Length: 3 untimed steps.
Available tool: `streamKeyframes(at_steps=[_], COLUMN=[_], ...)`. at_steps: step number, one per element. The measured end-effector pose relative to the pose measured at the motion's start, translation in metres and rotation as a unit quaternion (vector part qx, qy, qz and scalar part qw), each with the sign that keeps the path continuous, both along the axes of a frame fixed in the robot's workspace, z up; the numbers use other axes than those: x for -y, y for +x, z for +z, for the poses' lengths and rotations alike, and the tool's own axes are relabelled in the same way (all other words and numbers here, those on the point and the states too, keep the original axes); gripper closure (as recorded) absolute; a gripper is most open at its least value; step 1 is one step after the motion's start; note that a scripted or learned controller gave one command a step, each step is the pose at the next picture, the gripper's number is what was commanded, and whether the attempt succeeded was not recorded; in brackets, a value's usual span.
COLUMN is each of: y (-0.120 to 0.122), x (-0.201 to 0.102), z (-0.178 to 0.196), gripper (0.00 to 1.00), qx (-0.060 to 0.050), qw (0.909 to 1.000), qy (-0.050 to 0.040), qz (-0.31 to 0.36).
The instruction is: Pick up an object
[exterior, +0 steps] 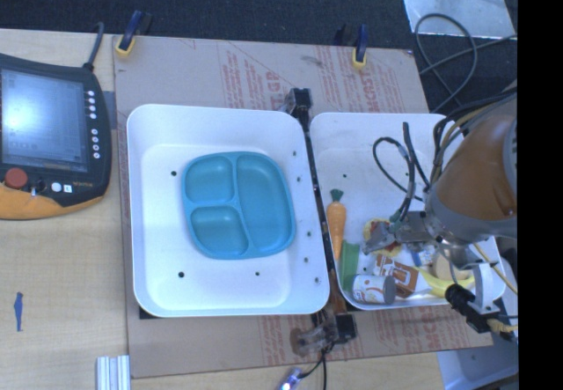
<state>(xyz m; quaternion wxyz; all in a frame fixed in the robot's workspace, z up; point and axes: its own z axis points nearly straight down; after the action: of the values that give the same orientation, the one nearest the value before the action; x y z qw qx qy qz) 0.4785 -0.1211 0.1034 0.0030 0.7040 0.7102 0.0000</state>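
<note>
Nearest, at the right bin's (pixel 352 128) front edge, a can (pixel 374 290) lies on its side beside a brown-and-white carton (pixel 403 277) and a yellow piece (pixel 440 278), all crowded together. Just behind them the gripper (pixel 406 234) hangs low over the clutter; whether it is open or closed cannot be told. Left of it a green item (pixel 349 262) touches an orange carrot (pixel 336 219) lying along the bin's left wall. Black cables (pixel 393 159) loop over the bin's back. Farther left, a blue divided plate (pixel 238 204) sits in the left bin (pixel 158 133), with a pendant (pixel 51 137) beyond.
</note>
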Motion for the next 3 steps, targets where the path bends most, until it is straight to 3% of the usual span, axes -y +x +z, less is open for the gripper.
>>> streamKeyframes(at_steps=[1, 2, 3], y=[0.014, 0.015, 0.015], x=[-0.007, -0.005, -0.005], z=[-0.012, 0.000, 0.000], gripper=[0.00, 1.00, 0.00], qx=[-0.003, -0.001, -0.001], qw=[1.0000, 1.0000, 1.0000], qy=[0.0014, -0.0003, -0.0005], qz=[-0.001, 0.000, 0.001])
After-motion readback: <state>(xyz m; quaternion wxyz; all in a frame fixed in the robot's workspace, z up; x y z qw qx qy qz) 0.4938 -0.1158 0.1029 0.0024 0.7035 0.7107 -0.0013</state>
